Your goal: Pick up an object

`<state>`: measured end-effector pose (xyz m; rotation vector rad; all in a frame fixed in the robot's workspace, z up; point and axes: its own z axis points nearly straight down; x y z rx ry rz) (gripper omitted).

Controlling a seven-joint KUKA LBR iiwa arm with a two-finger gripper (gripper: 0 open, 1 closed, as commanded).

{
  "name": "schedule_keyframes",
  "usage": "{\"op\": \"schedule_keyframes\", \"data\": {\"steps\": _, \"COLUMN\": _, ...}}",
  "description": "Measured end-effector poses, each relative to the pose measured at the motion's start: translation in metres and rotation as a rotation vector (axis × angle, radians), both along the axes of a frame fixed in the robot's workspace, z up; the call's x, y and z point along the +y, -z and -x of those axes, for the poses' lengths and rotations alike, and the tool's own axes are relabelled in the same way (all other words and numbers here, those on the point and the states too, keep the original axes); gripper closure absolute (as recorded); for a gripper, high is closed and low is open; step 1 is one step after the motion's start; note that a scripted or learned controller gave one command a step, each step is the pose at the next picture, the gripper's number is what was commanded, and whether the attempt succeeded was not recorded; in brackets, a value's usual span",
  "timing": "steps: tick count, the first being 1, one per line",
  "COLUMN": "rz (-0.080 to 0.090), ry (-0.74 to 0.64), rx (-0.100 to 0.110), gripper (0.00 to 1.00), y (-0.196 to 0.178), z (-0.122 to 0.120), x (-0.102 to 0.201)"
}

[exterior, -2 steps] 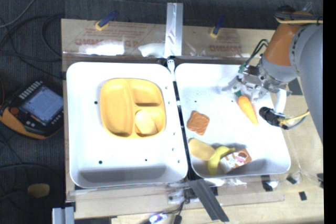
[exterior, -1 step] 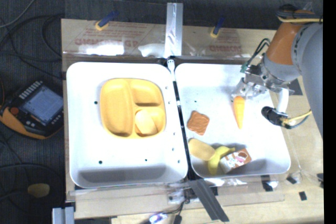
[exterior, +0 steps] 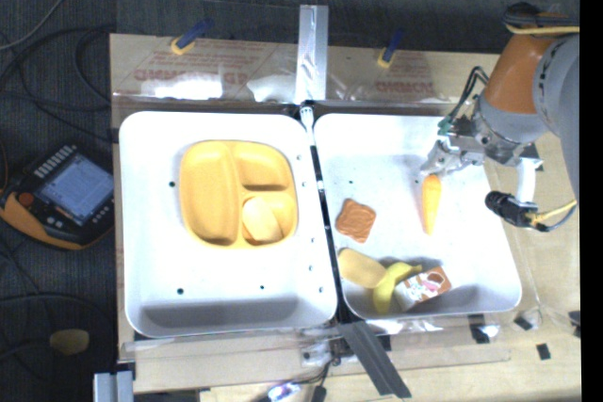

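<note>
An orange carrot [exterior: 430, 201] lies lengthwise in the right bin [exterior: 377, 155], pointing toward the front. My gripper [exterior: 441, 159] hangs at the carrot's far end, right above its top; the arm comes in from the right. Nothing shows between the fingers. A brown waffle-like square [exterior: 355, 219] lies left of the carrot. At the bin's front sit a yellow banana [exterior: 388, 285], a pale yellow piece [exterior: 355, 265] and a small reddish packet [exterior: 426, 285], bunched together.
The left bin [exterior: 151, 287] holds a yellow divided tray [exterior: 236, 191] with a pale round item in one compartment. A metal divider [exterior: 312, 52] stands between the bins at the back. A black-and-orange handheld device [exterior: 58, 195] lies left of the bench.
</note>
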<state>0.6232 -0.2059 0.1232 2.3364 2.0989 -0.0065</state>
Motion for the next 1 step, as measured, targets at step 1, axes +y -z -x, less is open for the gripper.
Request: {"op": "schedule_keyframes", "data": {"steps": 1, "rz": -0.004, "ry": 0.036, "rx": 0.000, "gripper": 1.00, "y": -0.1048, "z": 0.0367, "x": 0.1060}}
